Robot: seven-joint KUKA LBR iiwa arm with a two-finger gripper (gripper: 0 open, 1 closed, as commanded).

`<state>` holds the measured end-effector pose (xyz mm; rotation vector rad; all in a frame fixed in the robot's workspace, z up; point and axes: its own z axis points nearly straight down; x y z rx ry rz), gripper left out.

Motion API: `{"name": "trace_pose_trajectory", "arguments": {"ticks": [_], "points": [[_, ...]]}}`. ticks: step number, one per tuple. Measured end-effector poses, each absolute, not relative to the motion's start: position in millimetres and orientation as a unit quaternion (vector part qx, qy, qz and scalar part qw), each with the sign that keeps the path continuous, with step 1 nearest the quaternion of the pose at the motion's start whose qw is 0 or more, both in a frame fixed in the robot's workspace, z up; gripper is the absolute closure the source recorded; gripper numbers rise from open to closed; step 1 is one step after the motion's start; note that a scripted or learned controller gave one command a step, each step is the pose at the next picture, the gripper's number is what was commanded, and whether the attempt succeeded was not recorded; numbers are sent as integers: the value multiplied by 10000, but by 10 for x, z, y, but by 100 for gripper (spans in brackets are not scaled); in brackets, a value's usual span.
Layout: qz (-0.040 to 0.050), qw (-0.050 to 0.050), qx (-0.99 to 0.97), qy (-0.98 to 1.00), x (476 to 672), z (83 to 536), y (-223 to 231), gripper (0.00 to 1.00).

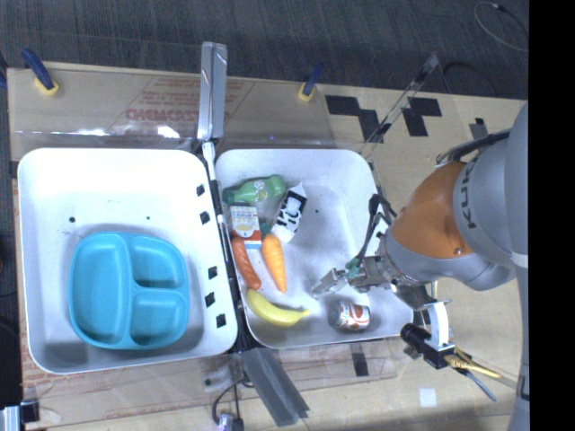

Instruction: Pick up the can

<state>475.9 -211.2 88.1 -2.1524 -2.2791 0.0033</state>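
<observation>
A tan board with printed red lettering and black marks is carrying two shallow white bins over dark carpet, blue clamps pinching its far edge. The right bin (346,173) is serving as landmark: the can (350,315), a short dented metal cylinder with red print, is lying on its side at that bin's near edge, right of the curved yellow banana (277,309). The gripper (334,281) is hanging just above the can, apart from it; blur is hiding its state, so I cannot tell. In the left bin, a smooth blue compartment tray (130,287) is sitting.
</observation>
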Motion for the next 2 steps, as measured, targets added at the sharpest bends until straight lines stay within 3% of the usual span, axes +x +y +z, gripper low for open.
{"name": "trace_pose_trajectory", "arguments": {"ticks": [1, 2], "points": [[11, 30, -6314, -7754, 5137, 880, -1708, 0], [16, 50, -6909, -7230, 4769, 946, -2108, 0]]}}
